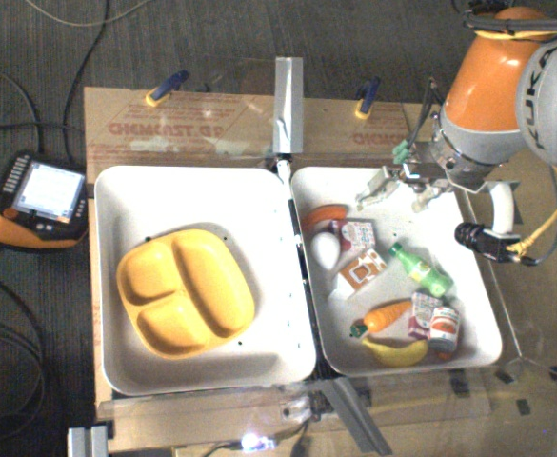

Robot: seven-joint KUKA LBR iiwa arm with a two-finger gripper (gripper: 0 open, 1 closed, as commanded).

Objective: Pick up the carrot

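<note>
The small orange carrot (387,316) lies lower right, green end pointing lower left, touching a yellow banana (395,352) and printed can (434,320). The metal two-finger gripper (402,189) hangs open, empty.

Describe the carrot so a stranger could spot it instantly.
Look in the right-hand white bin, toward its near edge. The carrot lies just above a yellow banana, left of a small carton. It is the only orange, tapered item with a green stem end.

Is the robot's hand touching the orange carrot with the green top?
Apart. The camera view shows the gripper hanging over the far end of the right white bin, while the orange carrot with the green top lies near the front, with bare bin floor and other items between.
</note>
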